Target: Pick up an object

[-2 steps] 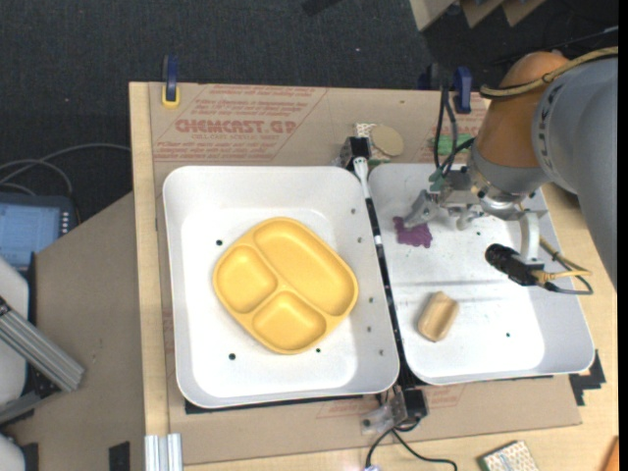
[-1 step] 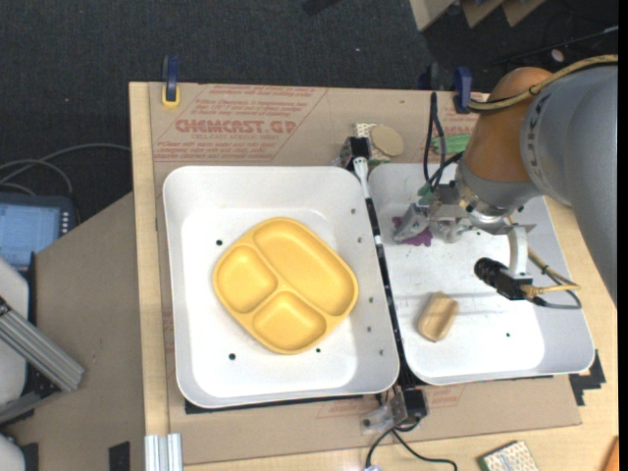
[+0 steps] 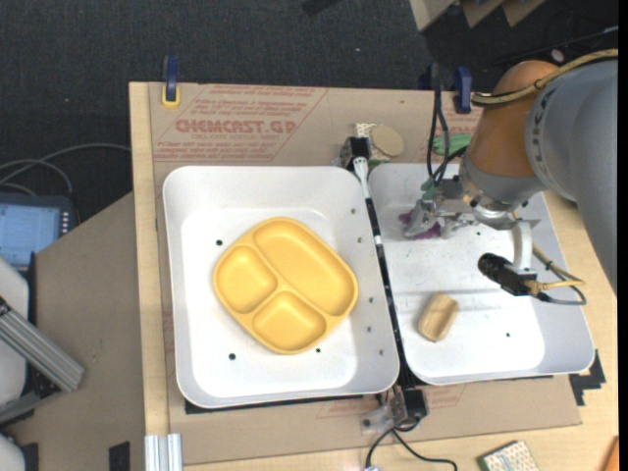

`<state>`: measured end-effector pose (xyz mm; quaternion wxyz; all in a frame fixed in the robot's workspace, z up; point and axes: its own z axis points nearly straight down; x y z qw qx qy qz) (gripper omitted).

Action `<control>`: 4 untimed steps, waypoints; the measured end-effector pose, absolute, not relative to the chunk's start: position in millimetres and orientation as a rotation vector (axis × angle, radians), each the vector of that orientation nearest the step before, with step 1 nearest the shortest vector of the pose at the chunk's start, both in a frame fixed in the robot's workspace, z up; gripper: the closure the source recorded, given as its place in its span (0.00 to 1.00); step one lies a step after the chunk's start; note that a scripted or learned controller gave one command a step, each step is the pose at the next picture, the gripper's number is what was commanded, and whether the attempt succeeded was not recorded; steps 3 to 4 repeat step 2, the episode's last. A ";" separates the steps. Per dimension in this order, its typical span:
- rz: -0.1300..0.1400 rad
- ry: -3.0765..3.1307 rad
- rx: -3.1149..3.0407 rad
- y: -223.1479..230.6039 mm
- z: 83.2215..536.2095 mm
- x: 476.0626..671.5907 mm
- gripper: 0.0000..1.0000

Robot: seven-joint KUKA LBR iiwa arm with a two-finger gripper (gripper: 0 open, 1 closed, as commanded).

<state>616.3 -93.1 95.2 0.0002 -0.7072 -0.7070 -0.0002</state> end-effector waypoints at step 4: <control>0.004 -2.221 -2.216 10.5 184.6 597.9 1.00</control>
